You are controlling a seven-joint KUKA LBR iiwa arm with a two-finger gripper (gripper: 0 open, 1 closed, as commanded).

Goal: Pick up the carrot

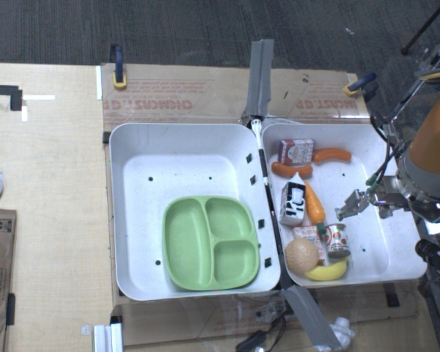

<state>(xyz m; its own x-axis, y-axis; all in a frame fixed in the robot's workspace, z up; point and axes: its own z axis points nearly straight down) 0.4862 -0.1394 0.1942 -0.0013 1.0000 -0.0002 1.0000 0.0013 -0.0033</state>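
1. Banana (pixel 327 272) at the right bin's (pixel 374 134) near wall.
2. Carrot (pixel 314 205) wedged beside carton (pixel 294 202), mid-bin.
3. Gripper (pixel 350 207) hovers right of the carrot, empty; spread or pressed, cannot tell.

Grey arm (pixel 425 160) reaching in, pincer (pixel 350 206) low

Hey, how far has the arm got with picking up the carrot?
Nothing looks done yet: the carrot lies in the right bin, beside the black-and-white carton. In hand: the gripper sits over that bin, to the carrot's right, apart from it and with nothing between its fingers. Left to do: reach the carrot, close on it and lift it.
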